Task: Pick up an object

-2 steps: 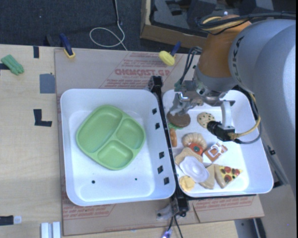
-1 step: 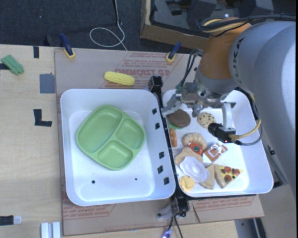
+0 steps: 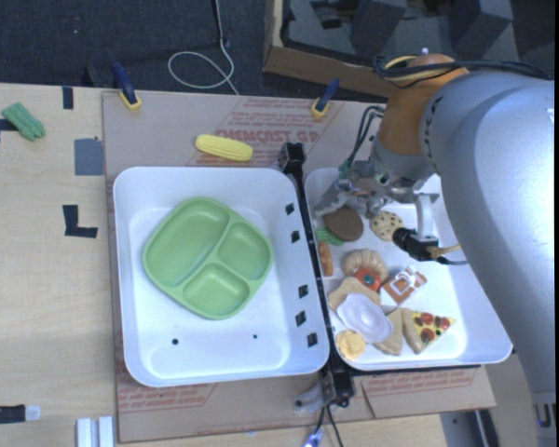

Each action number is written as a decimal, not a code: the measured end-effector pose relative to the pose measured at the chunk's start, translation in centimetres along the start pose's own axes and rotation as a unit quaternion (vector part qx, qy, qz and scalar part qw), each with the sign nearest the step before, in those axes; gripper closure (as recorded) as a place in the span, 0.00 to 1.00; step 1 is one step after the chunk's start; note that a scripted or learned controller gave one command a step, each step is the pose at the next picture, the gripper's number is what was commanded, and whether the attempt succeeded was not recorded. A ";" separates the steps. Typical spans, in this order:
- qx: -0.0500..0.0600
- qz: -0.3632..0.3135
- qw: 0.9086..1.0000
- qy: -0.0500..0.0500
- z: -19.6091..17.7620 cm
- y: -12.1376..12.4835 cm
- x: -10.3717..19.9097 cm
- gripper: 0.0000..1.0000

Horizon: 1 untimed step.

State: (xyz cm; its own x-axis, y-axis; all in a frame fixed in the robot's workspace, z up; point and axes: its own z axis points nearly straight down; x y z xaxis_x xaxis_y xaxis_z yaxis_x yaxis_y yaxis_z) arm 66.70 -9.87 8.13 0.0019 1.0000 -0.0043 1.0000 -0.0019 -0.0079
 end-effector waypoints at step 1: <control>-0.003 -0.002 1.000 0.002 -0.1 -2.5 -0.1 0.00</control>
State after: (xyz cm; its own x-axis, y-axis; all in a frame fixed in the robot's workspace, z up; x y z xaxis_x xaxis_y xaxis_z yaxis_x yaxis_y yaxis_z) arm 64.17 -9.95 8.29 -0.0017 1.0000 -0.0011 1.0000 0.0017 -0.0019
